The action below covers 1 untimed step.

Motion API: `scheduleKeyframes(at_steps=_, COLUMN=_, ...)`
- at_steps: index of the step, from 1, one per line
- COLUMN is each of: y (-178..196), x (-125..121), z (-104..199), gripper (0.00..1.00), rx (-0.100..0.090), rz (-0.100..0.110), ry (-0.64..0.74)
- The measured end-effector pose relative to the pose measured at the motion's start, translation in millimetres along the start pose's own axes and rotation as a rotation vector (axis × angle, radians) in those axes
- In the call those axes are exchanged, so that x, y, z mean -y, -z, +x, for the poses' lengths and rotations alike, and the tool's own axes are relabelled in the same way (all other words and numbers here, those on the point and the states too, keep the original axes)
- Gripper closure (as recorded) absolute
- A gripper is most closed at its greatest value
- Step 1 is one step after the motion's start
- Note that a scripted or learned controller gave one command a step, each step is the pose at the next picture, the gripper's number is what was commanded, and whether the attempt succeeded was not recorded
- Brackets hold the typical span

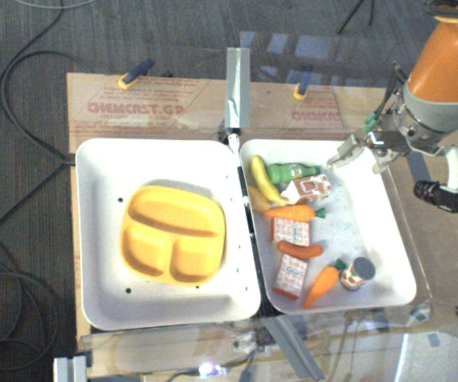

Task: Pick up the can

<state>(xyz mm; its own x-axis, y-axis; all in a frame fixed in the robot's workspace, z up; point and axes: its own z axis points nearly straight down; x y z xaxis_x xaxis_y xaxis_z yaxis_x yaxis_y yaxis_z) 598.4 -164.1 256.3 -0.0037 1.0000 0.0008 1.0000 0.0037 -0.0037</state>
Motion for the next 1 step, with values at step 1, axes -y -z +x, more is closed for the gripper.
scheduleKeyframes(at_steps=1, y=-128.5, x=-23.1, z=-29.9, gripper=0.0, rx=0.003, rz=-0.009, ry=-0.022)
